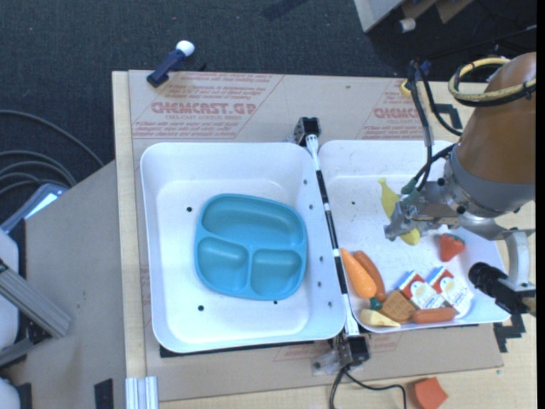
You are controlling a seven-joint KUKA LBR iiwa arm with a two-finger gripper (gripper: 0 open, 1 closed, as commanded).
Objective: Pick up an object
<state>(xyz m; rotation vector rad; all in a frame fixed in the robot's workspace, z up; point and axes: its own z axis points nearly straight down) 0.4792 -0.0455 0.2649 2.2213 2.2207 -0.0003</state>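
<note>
The right bin [358,164] holds several toy foods. My gripper [402,226] hangs low over the middle of this bin, directly beside a yellow banana-like piece [389,198] whose other end shows just below it. An orange carrot [364,271] lies near the bin's left wall. A red strawberry [450,246] sits to the right of the gripper. Two small red-and-white cartons [423,290] [451,290], a tan cracker [394,306], a red sausage [433,316] and a pale yellow piece [375,318] crowd the front edge.
The left bin [162,254] carries a blue divided plate [250,245]. A black divider bar [322,194] runs between the bins. A blue-and-white pen-like object [170,62] lies at the bench's far edge. The bulky arm [502,135] overhangs the right bin's far right.
</note>
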